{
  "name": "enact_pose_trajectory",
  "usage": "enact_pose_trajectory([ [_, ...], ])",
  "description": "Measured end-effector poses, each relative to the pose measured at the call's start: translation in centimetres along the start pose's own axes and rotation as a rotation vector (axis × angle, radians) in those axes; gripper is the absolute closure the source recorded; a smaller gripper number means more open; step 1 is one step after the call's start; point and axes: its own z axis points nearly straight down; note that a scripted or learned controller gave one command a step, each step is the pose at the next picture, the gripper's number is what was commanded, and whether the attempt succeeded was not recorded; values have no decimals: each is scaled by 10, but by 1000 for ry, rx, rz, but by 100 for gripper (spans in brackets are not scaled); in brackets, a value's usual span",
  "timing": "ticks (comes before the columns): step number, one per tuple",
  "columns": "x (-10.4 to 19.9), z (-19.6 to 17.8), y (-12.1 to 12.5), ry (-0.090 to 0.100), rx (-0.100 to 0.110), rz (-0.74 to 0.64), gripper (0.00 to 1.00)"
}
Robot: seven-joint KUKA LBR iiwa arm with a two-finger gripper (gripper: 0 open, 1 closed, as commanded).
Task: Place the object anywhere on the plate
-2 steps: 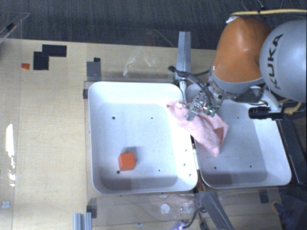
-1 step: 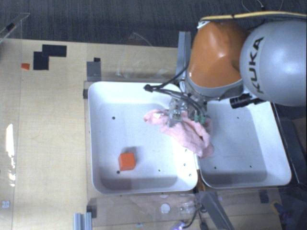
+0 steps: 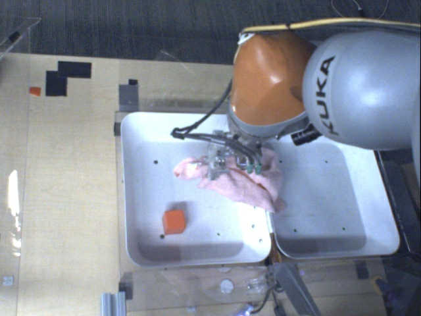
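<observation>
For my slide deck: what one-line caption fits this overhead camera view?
KUKA arm's pincer over a pink cloth in the left white bin; an orange block sits nearby.

the pink cloth (image 3: 240,184) looks soft, matt and crumpled, the two bins (image 3: 141,176) are smooth white plastic with a dull sheen, the small orange block (image 3: 174,222) looks matt, the arm's shell (image 3: 358,84) shines as glossy grey and orange, and the bench (image 3: 59,196) looks like pale, slightly glossy wood.
</observation>
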Motion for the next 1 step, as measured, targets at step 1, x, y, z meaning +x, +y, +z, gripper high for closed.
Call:
enact_pose_trajectory([
  [1, 0, 0, 0, 0, 0, 0, 0],
])
